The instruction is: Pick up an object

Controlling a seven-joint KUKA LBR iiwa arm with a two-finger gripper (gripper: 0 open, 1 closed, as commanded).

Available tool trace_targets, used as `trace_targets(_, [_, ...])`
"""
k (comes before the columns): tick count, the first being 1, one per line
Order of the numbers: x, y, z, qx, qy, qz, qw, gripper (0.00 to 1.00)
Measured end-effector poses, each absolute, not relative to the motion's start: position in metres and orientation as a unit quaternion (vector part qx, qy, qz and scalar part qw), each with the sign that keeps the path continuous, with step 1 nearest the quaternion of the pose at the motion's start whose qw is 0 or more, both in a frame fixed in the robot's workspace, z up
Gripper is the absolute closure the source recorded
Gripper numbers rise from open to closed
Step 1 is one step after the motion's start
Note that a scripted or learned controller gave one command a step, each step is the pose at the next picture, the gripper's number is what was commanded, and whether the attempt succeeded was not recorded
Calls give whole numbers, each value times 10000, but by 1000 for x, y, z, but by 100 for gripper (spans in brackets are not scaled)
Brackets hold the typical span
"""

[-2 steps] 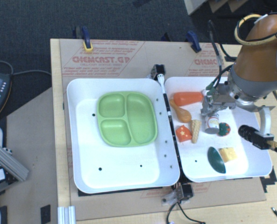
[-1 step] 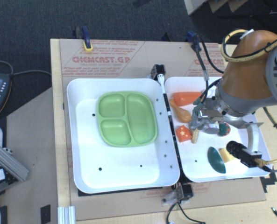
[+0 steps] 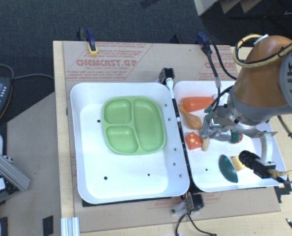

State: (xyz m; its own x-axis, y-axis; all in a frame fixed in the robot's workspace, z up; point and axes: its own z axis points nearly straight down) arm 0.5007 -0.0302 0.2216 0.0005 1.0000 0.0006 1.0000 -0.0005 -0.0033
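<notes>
The gripper (image 3: 208, 134) hangs low over the right bin (image 3: 210, 175), near that bin's left wall and about halfway along it. From this slanted view it cannot be told how far open it is, and nothing can be seen in its hold. Just beside it, toward the left wall, lies a small red-orange piece (image 3: 193, 141), which is probably the thing being tried for since it sits closest. A tan piece (image 3: 191, 119) lies a little farther up the same wall, with a longer orange piece (image 3: 197, 103) near the bin's far left corner. A dark teal piece (image 3: 228, 167) rests toward the near edge, apart from the others. The loose items are all in this bin, likely because the arm comes in from this side and reaches them easily. The left bin (image 3: 86, 146) holds a green divided plate (image 3: 134, 125), lying flat near its middle and well clear of the gripper. Both bins sit on a brown board (image 3: 62, 132). Blue clamps (image 3: 90, 37) pin it at the far edge, presumably so a bump from the arm cannot shift it, and a black clip (image 3: 166, 75) appears to join the bins where their far rims meet. Red print (image 3: 106, 62) on the board reads "CHEMCAST" — a few letters follow, perhaps "G P", and are not sharp enough to trust. The same print repeats faintly toward the board's far right corner.
</notes>
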Motion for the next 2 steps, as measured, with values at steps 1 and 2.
trace_targets(1, [512,-37,234,-7072,-7070,-7,-14,100])
trace_targets(2, [515,-29,216,-7069,-7073,12,16,100])
